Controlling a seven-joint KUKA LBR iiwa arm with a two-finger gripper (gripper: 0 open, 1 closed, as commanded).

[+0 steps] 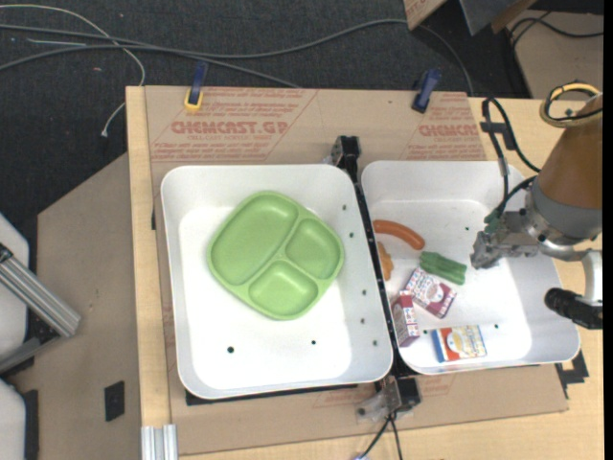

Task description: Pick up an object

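In the right white bin (536, 348) lie an orange sausage-shaped toy (397, 233), a green block (442, 267), a maroon-and-white packet (430, 291) tilted beside a small maroon carton (406, 318), and a flat blue-and-white box (457, 342) near the front wall.

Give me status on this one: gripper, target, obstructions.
Gripper low in right bin, beside green item, nothing seen held. Orange sausage, packets crowd close. Green plate alone in left bin.
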